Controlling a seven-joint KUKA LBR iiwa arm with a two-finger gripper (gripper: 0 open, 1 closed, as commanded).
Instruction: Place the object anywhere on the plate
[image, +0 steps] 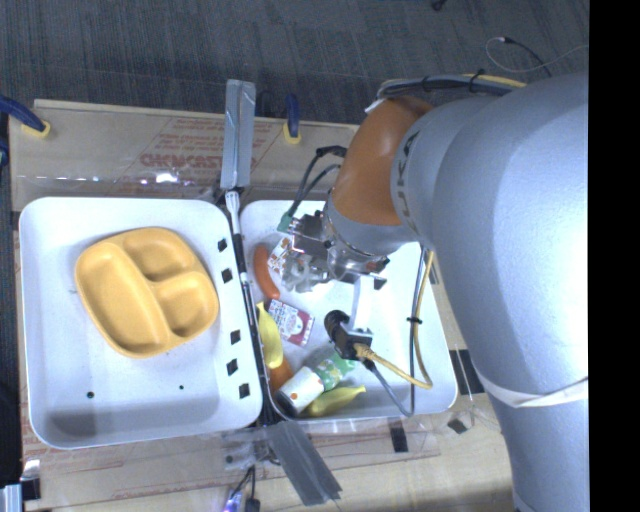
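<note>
Yellow divided plate (147, 290) waits bare; gripper (300, 262), grip state unclear, hovers right of it over toy food: picking comes next.

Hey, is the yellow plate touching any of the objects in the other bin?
Apart. The camera view shows the yellow plate alone in the left bin, beyond the divider.
</note>
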